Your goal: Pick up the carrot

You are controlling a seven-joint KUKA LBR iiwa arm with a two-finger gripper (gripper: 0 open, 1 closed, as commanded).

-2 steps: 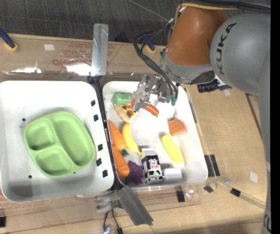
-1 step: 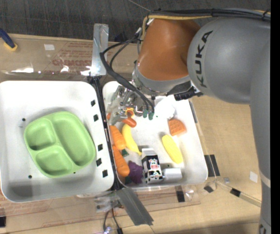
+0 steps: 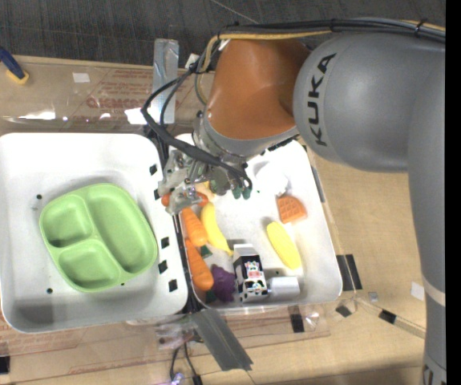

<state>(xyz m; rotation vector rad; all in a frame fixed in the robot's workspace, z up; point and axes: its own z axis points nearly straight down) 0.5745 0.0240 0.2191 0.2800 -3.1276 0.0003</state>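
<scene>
White bin (image 3: pixel 320 239), long orange carrot (image 3: pixel 199 268)

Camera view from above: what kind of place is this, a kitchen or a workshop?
Probably a robotics lab bench. A KUKA arm reaches over two white bins holding a green divided plate and toy food such as a carrot.

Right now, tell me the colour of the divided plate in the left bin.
Light green: the divided plate shows clearly in the camera view, lying in the left bin.
</scene>
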